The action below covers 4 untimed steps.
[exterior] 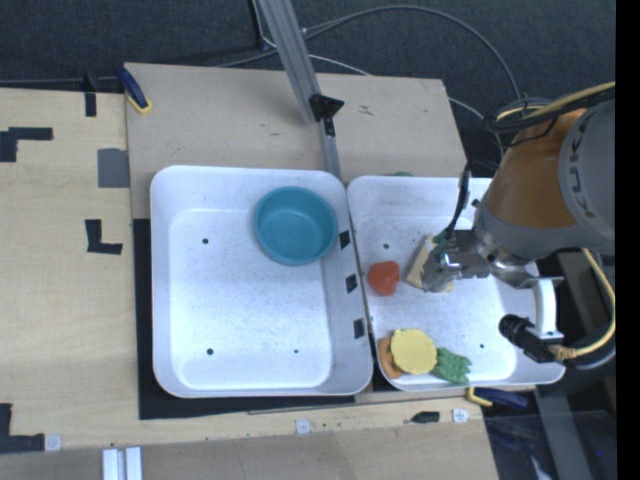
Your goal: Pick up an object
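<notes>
Camera view, looking down at a slant: table (250, 98) carries two shallow white bins side by side. Left bin (190, 348) holds one blue bowl (295, 225), upright, near the bin's back-right corner.

Right bin (400, 208) holds several items. Small red-orange object (384, 278), rounded, sits on the bin floor nr the left wall, approx mid-depth. At front-left corner: yellow disc-shaped item (412, 350) lying atop a tan/orange piece, w/ a green leafy item (453, 366) touching its right side.

Arm enters from the right, grey w/ orange section (535, 183) above the wrist. Pincer (428, 268) is low over the right bin's floor, just right of the red-orange object; small gap between them, no contact visible. Pincer state: cannot tell, as the tips are blurred against the bin floor. A pale tan shape shows at the pincer's near side; can't confirm whether it is an object or part of the tool. Nothing confirmed in grasp.

Grey metal bar (290, 43) runs from the top edge down to the join between the two bins. Black cables trail across the dark floor behind the table.
</notes>
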Available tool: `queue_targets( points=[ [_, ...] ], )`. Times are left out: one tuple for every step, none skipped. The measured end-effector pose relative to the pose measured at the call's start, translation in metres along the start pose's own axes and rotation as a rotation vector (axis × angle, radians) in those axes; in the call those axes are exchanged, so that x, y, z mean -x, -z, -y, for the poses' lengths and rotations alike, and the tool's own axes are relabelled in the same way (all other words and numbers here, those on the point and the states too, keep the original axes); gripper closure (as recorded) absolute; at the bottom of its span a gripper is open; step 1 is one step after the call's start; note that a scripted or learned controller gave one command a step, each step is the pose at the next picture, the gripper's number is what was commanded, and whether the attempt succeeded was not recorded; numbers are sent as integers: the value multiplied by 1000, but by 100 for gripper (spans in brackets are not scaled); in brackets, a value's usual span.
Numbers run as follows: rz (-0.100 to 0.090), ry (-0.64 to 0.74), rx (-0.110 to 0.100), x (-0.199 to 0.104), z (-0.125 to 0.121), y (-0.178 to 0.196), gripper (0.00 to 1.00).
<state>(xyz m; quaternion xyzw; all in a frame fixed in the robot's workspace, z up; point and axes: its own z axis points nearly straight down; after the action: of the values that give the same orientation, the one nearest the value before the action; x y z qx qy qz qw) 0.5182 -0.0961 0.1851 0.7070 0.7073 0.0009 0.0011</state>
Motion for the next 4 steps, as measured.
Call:
queue_targets(
  points=[
    [0,0,1,0,6,59,100],
    [-1,5,-3,-51,5,66,100],
    [-1,4,-3,-94,7,64,100],
    [-1,4,-5,-143,15,50,100]
  ],
)
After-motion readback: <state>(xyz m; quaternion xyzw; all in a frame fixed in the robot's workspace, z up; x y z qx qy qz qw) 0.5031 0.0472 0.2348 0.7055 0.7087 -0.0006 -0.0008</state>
